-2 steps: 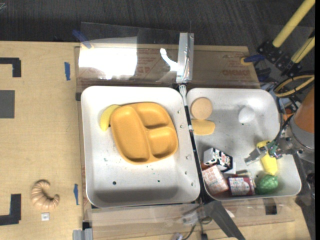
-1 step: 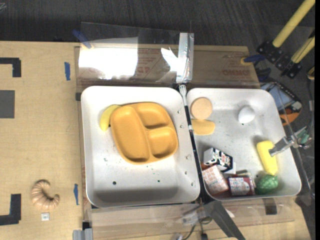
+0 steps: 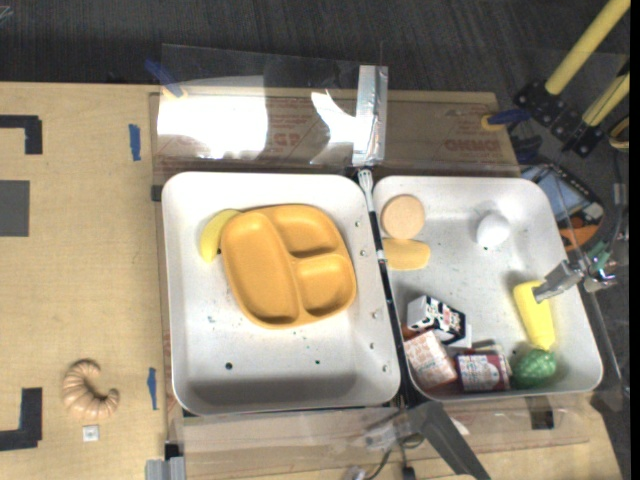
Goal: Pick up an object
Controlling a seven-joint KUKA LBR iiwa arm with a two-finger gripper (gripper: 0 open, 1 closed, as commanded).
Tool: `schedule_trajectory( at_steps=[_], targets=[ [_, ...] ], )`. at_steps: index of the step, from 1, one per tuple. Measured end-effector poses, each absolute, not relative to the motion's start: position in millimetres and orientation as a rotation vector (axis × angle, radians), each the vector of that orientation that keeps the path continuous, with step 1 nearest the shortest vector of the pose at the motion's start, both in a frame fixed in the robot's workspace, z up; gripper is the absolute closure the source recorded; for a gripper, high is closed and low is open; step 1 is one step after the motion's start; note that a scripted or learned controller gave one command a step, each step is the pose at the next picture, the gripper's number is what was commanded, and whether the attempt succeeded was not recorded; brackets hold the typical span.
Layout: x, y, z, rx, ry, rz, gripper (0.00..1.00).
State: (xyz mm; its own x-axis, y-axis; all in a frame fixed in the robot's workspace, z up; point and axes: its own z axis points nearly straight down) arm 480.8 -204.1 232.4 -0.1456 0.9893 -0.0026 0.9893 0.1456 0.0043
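Note:
The right bin (image 3: 455, 203) holds several objects. A yellow block (image 3: 533, 314) lies near its right wall, with a green round object (image 3: 534, 366) just below it. A white ball (image 3: 492, 230) sits at the upper right and a round tan disc (image 3: 403, 216) at the upper left, above a pale yellow piece (image 3: 406, 256). Small printed packages (image 3: 437, 320) and a red-labelled can (image 3: 480, 370) lie along the front. My gripper (image 3: 562, 280) reaches in over the right wall, its tip at the yellow block's upper end. Nothing shows as lifted.
The left bin (image 3: 190, 348) carries an orange divided plate (image 3: 287, 263) with a yellow banana-like piece (image 3: 212, 233) at its left. A tan croissant-shaped toy (image 3: 90, 388) lies on the bench at the far left. A clear plastic sheet (image 3: 270, 118) stands behind the bins.

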Motion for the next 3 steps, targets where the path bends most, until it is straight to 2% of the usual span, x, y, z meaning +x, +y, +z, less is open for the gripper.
schedule_trajectory(
  at_steps=[1,2,3],
  targets=[
    [479.4,-222,148,2.341,2.102,-0.001,0.0],
    [490.3,-203,96,2.288,2.156,0.01,0.0],
    [489.8,-204,104,2.287,2.153,0.004,1.0]
  ],
)
